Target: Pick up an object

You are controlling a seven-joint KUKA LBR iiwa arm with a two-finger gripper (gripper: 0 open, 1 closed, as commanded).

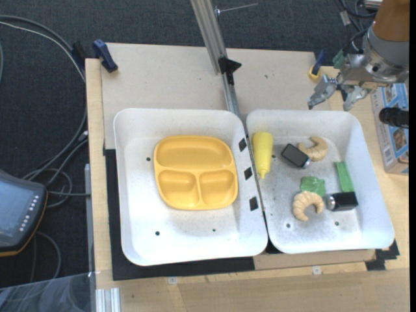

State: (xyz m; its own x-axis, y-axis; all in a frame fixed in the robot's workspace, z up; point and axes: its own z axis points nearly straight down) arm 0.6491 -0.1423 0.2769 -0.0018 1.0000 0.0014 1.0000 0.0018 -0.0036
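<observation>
- Camera view: right bin [370, 194] is holding a yellow bottle [262, 153], black block [294, 155], two croissants [318, 148] [307, 205], a green marker [343, 175], a green scrap [312, 185] and a black cylinder [342, 201].
- Tool [334, 94] is hovering above the bin's far rim, fingers spread apart, gripping nothing.
- Left bin [130, 174] is carrying a yellow divided tray [195, 172].
- Both bins are sitting on the surface [162, 77].

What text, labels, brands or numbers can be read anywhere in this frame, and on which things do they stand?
None can be read.
Printed box at the bench's right edge: blue and white print, too blurred to read.
Handheld pendant at the left edge: rows of small buttons, no legible marks.
Yellow divided plate, yellow mustard bottle, two croissants, green marker, black block: no text visible.
</observation>
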